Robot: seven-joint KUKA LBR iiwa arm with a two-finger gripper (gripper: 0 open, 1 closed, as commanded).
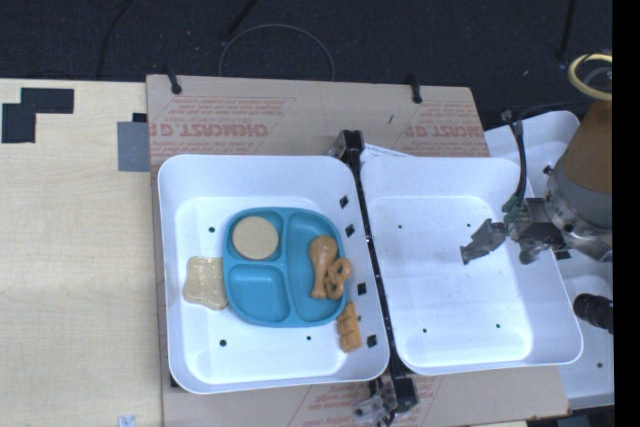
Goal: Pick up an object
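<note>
We are looking down on the bench (80,245) with its two white bins side by side, and we are judging that the picking has not begun: this is the approach step. The pincer (483,242) is hanging over the right bin (450,335), near that bin's right side, at the end of the grey arm (590,175) reaching in from the right. We are seeing nothing between its fingers, but the view is too small for us to tell whether they are spread or closed.

Everything worth picking is lying in the left bin (190,355), well apart from the pincer. A blue divided tray (270,300) is sitting in the middle of it, with a round tan disc (254,237) in its upper-left compartment and a brown pretzel-like piece (329,267) in its right compartment. A pale bread-like slab (205,282) is lying just beside the tray's left edge, touching it or nearly so, and a small orange-brown piece (348,327) is lying at the tray's lower-right corner, close to the divider between the bins.

For the next move, we are expecting the arm to need to travel left across the divider, settle above one item, and descend with fingers apart. The small piece near the divider looks nearest; the slab lies flat and may be harder to grip.
</note>
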